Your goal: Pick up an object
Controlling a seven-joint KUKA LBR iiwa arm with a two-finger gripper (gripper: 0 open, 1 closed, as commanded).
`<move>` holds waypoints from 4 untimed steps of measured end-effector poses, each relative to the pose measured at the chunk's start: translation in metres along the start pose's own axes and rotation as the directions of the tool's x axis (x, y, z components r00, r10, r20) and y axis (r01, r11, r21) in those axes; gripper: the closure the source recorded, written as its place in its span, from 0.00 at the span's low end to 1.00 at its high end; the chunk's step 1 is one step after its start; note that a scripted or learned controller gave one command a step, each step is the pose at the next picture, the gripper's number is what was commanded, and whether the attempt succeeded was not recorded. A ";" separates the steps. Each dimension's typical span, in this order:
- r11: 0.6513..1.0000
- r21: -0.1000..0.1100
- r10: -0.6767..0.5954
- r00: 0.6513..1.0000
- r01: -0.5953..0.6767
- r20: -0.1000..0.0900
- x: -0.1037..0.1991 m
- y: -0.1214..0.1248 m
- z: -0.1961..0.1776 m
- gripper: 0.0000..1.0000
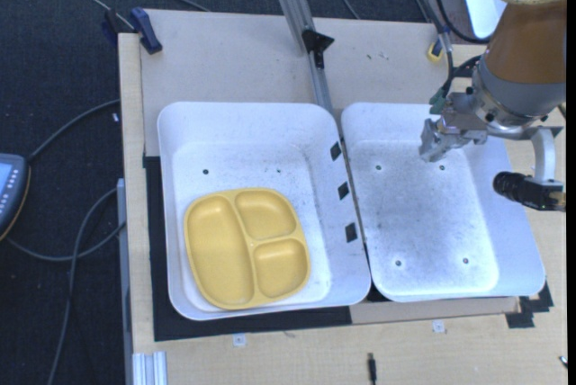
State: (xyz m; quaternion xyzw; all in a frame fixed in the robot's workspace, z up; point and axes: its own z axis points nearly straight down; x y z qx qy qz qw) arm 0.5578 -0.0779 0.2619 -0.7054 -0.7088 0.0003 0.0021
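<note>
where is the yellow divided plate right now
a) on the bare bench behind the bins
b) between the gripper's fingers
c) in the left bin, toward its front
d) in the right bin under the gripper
c: the yellow divided plate lies flat in the front part of the left bin, while the gripper is over the right bin, well apart from it.
</note>
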 end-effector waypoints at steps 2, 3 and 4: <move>1.000 -0.003 -0.002 1.000 0.002 0.000 0.105 -0.010 0.012 1.00; 1.000 0.000 -0.002 1.000 0.002 0.000 0.159 -0.018 0.015 1.00; 1.000 0.000 0.004 1.000 -0.004 0.002 0.155 -0.017 0.015 0.00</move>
